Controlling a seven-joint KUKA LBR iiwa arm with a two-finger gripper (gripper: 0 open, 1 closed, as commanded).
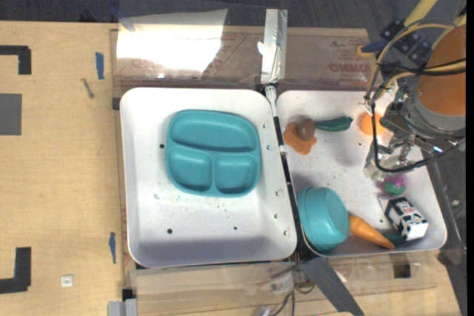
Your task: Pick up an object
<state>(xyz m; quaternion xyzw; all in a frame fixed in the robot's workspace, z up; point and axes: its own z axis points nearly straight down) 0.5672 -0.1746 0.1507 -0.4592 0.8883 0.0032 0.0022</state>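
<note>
- We cannot tell whether the hand (391,156) is spread or pressed together; cables and metal parts tangle over it at the right side of the right bin (333,159).
- The arm (444,89) is cut off by the picture's right edge, its orange band showing above the wrist.
- Beside the hand we see a small orange piece (366,123), partly hidden by cables; we cannot say what it is.
- A small magenta thing (395,180) lies just below the hand, too small for us to name.
- We count two white bins side by side on the bench (52,159): the left bin (148,226) holds one teal divided tray (213,152) with three compartments.
- In the right bin we count one teal bowl (324,217) tipped against the near left corner, one orange carrot (369,232) lying just beside the bowl, one brown-and-orange toy (301,134) near the far left, one dark teal slender piece (333,124) touching or just beside that toy, and one black-and-white block (407,217) near the right corner.
- The carrot tapers toward the right, its tip ending near the block with a bit of dark green there.
- Nothing in the right bin sits visibly between the hand's parts.
</note>
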